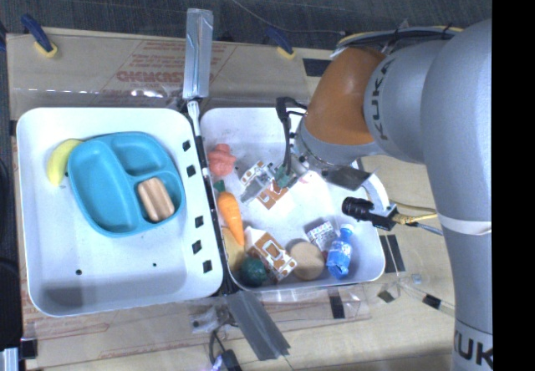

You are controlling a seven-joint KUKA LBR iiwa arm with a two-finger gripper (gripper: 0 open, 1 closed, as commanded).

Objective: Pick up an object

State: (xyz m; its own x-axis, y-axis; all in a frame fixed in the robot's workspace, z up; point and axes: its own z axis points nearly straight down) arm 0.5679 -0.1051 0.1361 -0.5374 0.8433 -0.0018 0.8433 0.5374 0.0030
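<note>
Two white bins, arm reaching into the right one.
L bin (42, 277): yellow banana (57, 162) at its L edge, next to a blue divided plate (109, 169) w/ a tan bread roll (155, 199) in its lower R compartment. R bin (251, 123): pinkish toy (221, 160), orange carrot (231, 217), small patterned boxes (272, 256), blue bottle (338, 254) near front R corner. Gripper (280, 181) low over a small box (269, 191) mid-bin; can't tell if it's apart or closed, arm blocks most of it.
</note>
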